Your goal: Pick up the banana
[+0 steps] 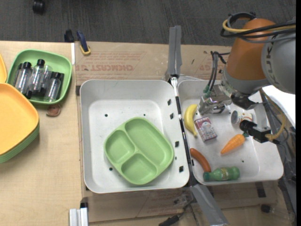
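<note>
Far left of the frame there's a stack of orange plates (16, 121) running off the edge, and above it a small green tray (63, 69) holding a few dark-capped bottles (37, 79). Looks like spare props parked out of the way, since none of it sits in a bin.

Next over, the left bin (94, 173) holds a green divided plate (138, 149) lying flat in the middle, tilted a bit relative to the bin walls. Probably there as a drop-off spot, but that's my guess.

Right of the divider, the right bin (268, 171) has the clutter. The banana (190, 119) lies along the bin's left wall, upper part of the bin, curving down toward the lower edge. Just right of it is a small pink carton (205, 128), nearly touching. Below that a red sausage-looking thing (201, 159), a green bottle (221, 174) on its side, and a carrot (233, 143) further right.

The pincer (211, 105) hangs just right of the banana's upper end, above the carton. It isn't holding anything I can see, and the view is too cluttered there to tell whether it's wide or narrow. To get the banana it would need to shift left, and the wall plus the carton make that a tight squeeze.

The surface is pale wood with a brown cardboard sheet (122, 62) under the bins. Past it, along the top, is dark carpet and a chair caster (38, 4).
</note>
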`<state>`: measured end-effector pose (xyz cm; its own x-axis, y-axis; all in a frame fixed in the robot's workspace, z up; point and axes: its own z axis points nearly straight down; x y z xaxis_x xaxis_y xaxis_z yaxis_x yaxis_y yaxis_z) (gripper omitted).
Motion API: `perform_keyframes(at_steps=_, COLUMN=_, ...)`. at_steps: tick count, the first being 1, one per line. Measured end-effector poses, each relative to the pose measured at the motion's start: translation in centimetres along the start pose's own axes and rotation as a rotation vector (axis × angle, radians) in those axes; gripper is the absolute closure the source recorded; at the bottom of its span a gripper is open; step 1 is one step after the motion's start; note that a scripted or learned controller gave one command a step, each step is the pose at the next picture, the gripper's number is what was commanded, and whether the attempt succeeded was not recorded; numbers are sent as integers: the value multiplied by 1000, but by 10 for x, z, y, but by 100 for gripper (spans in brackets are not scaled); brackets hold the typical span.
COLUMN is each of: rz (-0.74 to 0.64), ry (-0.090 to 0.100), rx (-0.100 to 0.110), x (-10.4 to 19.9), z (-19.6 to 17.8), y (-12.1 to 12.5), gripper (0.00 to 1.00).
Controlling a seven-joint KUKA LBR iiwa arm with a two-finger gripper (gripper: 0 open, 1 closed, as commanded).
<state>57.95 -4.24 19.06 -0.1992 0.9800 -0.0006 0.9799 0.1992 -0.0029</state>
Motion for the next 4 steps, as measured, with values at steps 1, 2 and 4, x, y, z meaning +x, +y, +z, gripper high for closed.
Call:
perform_keyframes(at_steps=1, rz=-1, ry=-1, rx=-2, x=-14, z=-102, y=-20, gripper=100)
perform_keyframes(at_steps=2, rz=-382, ry=0, rx=-1, x=-40, z=-77, y=-68, gripper=100)
perform_keyframes(at_steps=4, rz=-428, ry=-3, rx=-5, x=-45, z=-84, y=72, gripper=100)
